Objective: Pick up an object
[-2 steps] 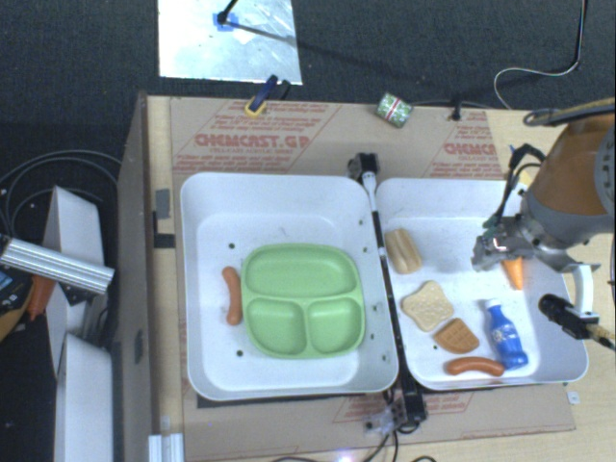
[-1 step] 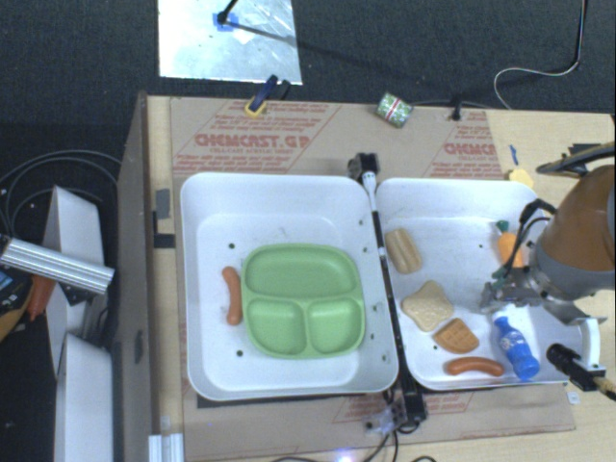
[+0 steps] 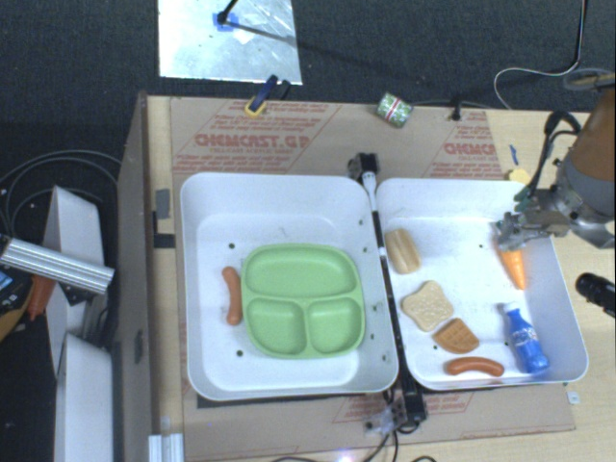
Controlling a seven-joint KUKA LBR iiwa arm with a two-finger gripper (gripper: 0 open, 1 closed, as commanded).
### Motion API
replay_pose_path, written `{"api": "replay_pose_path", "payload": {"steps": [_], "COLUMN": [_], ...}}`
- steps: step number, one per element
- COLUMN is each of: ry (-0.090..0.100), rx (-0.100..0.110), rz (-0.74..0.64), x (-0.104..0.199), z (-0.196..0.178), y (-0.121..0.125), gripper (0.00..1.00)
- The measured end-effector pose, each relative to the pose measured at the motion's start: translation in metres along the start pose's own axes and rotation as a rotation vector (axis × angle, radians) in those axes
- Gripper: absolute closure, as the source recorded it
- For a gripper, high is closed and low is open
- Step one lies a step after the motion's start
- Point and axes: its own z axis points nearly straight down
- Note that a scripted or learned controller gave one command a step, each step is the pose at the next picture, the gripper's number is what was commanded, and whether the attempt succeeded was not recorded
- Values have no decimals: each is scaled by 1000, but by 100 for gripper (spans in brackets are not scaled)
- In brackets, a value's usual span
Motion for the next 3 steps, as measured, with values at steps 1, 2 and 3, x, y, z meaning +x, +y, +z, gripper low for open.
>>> {"api": "replay_pose_path", "payload": {"steps": [1,2,3], "ry": [2,-2,-6], "rx": [6,-5,-16], "rz": [1,3,4], "x": [67,39,47], "z": [41,145,144], "y": [-49,-37,-56], "gripper": [0,0,0]}}
